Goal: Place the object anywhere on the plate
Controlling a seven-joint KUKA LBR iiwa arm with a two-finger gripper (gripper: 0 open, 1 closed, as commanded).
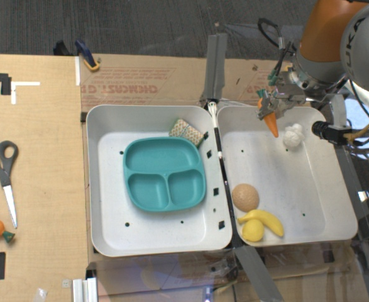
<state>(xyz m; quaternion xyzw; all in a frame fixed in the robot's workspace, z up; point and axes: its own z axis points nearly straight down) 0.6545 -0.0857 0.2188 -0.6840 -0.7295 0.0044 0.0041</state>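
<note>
Your arm reaches from the upper right; the gripper (271, 113) pinches a carrot (271, 125) above the right bin's (335, 200) far edge.

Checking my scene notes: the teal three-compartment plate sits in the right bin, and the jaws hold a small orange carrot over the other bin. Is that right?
Not quite. The camera view shows the teal three-compartment plate in the left white bin, not the right. The gripper does hold the small orange carrot between its jaws, above the right white bin.

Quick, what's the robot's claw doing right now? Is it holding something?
Gripper: shut on a small orange carrot, held up over the far end of the right bin.
</note>
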